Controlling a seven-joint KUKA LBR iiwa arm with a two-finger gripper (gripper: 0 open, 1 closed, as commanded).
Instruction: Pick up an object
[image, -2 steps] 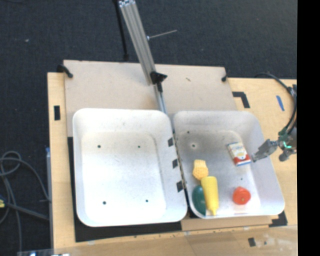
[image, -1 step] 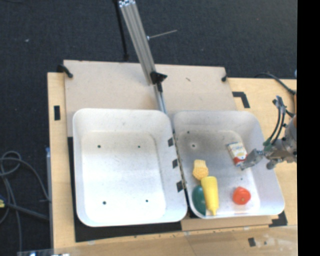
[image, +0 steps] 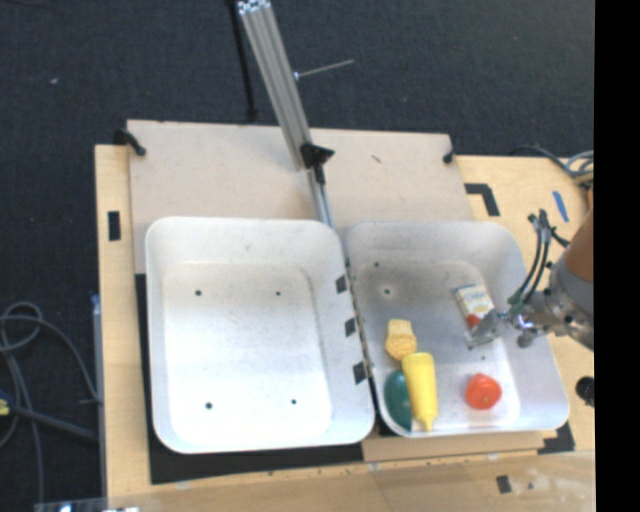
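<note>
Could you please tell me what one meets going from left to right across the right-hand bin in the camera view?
Green object → yellow bottle → small packet → red object → gripper at the bin's right side.

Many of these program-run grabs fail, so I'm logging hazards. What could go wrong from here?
The gripper sits beside the small packet near the right bin's wall, so it may nudge the packet away. The yellow bottle, green object and corn piece lie touching, so one grab might drag its neighbours.
</note>
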